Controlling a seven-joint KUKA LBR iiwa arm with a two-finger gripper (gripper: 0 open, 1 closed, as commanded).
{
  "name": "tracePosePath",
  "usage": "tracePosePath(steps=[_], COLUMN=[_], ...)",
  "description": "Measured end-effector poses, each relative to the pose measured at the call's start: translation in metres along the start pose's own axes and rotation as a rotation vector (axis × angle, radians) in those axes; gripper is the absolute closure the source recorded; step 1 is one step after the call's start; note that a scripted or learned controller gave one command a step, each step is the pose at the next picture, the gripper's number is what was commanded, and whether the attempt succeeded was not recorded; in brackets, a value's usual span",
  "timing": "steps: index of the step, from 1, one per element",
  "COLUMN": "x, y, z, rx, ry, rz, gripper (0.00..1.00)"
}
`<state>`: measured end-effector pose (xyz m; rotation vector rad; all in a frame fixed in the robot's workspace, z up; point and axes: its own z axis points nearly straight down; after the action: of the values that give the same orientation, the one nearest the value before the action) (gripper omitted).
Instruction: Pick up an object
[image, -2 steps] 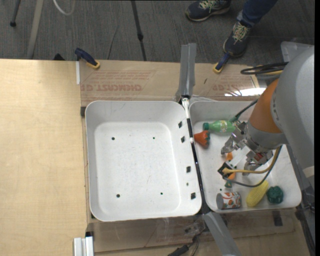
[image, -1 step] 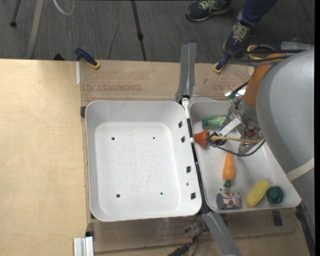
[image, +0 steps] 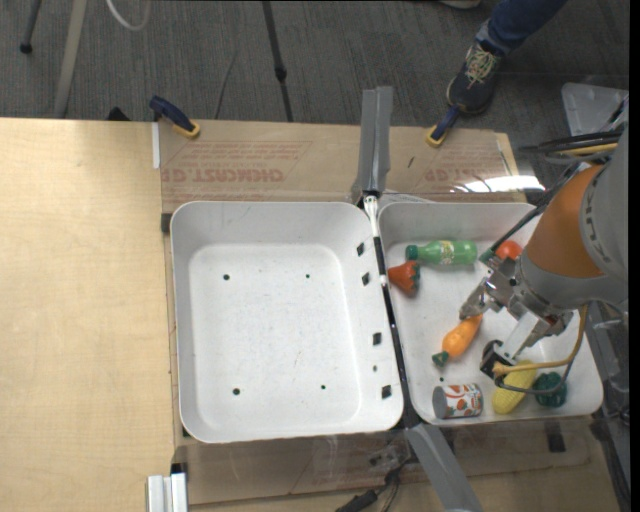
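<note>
In the right bin (image: 430, 300), arm (image: 560, 240) reaching down, just beside the carrot (image: 460, 339)

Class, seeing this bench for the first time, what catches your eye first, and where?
The grey arm with its orange band reaches in from the right, its gripper close beside an orange carrot in the right bin. Nearby lie a green bottle toward the far wall and a red-and-white can at the near wall.

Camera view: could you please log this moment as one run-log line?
gripper: over right bin | nearest: carrot, lying in bin | also there: bottle, can
</note>
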<state>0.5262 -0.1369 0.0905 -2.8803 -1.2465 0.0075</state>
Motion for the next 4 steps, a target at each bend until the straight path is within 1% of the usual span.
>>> tracePosePath(steps=[1, 2, 3, 4], x=[-0.009, -0.055, 0.008, -0.001], y=[-0.059, -0.007, -0.057, -0.067], z=[0.000, -0.006, 0.000, 0.000], rx=[-0.001, -0.014, 0.000, 0.000], ry=[0.002, 0.016, 0.001, 0.000], rz=[0.139, 0.609, 0.520, 0.613], gripper=[0.00, 0.00, 0.00, 0.00])
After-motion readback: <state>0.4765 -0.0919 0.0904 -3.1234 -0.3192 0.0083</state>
